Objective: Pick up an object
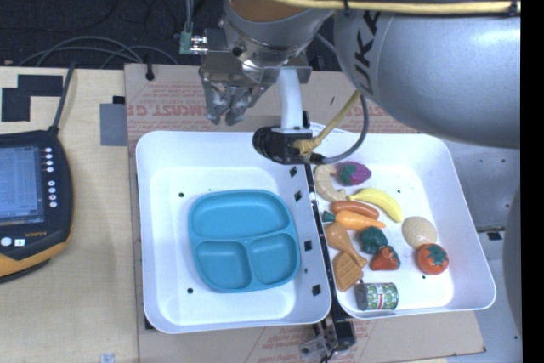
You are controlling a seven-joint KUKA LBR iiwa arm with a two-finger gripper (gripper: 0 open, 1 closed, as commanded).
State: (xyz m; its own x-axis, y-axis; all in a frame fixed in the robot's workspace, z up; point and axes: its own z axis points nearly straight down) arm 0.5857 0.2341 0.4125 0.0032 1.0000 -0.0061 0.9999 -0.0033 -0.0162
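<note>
1. Jaws: whether they are apart or together cannot be told from this angle. The gripper (228,108) hangs over the brown cardboard sheet (170,102), just beyond the far edge of the left bin (161,183) and toward that bin's far right corner. It is apart from every loose item.

2. Left bin: 1 blue divided plate (242,238) with 3 compartments lies flat on the floor, slightly toward the right wall.

3. Right bin (450,183): all items available for picking lie here, crowded toward the left wall and the middle.
- Far end: a purple toy (353,174), with a pale slice (325,181) just beside it at the left wall.
- Middle: a yellow banana (378,202), with an orange carrot-like piece (355,212) touching its near side. A green broccoli (371,239) and a red strawberry (385,258) are close together.
- Right of the group: a beige egg-shaped piece (418,230), with a red tomato (432,259) just beside it.
- Near end: a tan waffle piece (348,269) against the left wall, and a green can (376,296) lying on its side by the near edge.

4. Bench, left edge: a control pendant (30,200) with a lit screen rests well apart from both bins.
</note>
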